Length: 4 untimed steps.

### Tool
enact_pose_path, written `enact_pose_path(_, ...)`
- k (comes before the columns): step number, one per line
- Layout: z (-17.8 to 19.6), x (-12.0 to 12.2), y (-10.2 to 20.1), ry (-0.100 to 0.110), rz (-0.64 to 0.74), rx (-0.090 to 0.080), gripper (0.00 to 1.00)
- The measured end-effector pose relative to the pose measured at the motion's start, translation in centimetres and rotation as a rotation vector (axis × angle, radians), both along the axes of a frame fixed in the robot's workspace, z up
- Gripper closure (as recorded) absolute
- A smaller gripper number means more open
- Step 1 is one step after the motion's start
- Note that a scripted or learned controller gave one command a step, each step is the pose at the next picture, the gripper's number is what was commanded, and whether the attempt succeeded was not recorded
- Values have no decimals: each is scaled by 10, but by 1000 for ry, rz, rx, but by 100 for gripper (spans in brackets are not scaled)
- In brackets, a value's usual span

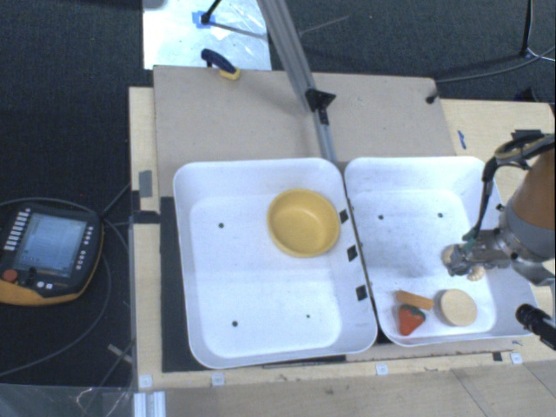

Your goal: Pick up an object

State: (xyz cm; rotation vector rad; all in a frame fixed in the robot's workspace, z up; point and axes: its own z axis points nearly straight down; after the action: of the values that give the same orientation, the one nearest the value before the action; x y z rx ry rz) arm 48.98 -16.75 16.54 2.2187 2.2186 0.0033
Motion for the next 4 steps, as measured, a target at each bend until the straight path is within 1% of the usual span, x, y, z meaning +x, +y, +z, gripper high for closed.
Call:
enact_pose_path(1,55,-4,-9,-1,0,0,100)
enact_pose_path(2,96,-3,-9,0,1,0,100)
enact_pose_path(3,82,-2,46,4,5,2,100)
enact_pose_path(4,72,4,106,4,6,2,100)
